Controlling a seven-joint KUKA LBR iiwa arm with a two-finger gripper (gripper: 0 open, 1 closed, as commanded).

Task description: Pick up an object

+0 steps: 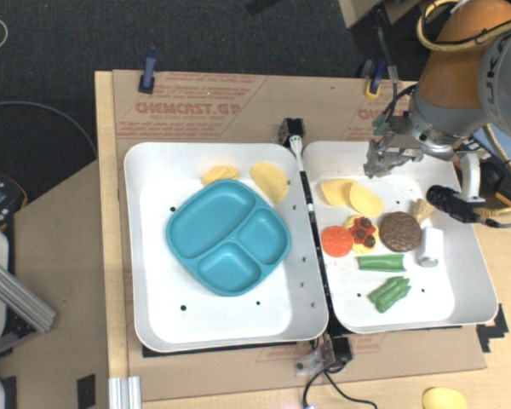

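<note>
My gripper (383, 162) hangs over the far part of the right bin (468, 301), just right of and above two yellow chip-like pieces (351, 197). Nothing shows held in it. Nearer the front lie a red tomato slice (337, 241), a small pizza-like piece (363, 232), a brown patty (399, 231), a white piece (430, 247), a green bean (381, 263) and a green pea pod (389, 293).
The left bin (153, 305) holds a blue divided plate (228, 237) and two yellow pieces (220, 175) (270, 180) at its far side. A black part (449, 203) reaches over the right bin's right side. A yellow object (443, 397) lies off the bench at the front right.
</note>
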